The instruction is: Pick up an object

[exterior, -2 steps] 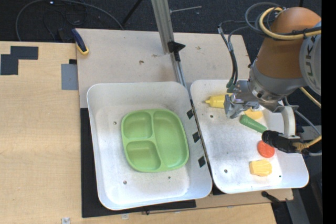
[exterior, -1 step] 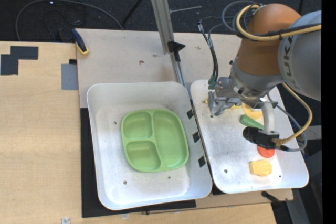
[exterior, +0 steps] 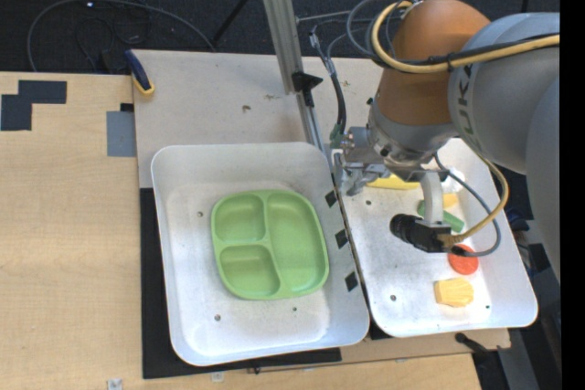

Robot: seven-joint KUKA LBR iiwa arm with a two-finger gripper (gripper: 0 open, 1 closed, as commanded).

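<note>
Starting at the left, the pale wooden desk (exterior: 64,215) carries two shallow white bins side by side. A small blue-and-yellow handle (exterior: 139,73) lies on the far part of the desk, beyond the bins.

The left bin (exterior: 183,306) holds one green plate (exterior: 270,244). The plate is divided into three compartments and lies flat near the middle of the bin. No compartment has anything in it.

A metal post (exterior: 279,23) stands upright on the far side, roughly in line with the gap between the bins.

The right bin (exterior: 393,283) holds the candidate objects for the pick:
- a yellow strip (exterior: 395,183) at the far side, partly covered by the wrist;
- a green piece (exterior: 449,220) to its right, partly hidden;
- an orange piece (exterior: 464,262) near the right wall;
- a yellow block (exterior: 453,291) just nearer than the orange piece, close to the near right corner.

The arm (exterior: 516,96) reaches in from the right. The tool (exterior: 351,178) is positioned low over the left edge of the right bin, just beside the walls where the bins meet. It is apart from all four objects. Whether the tool is open or closed cannot be told, and nothing is seen held in it.
</note>
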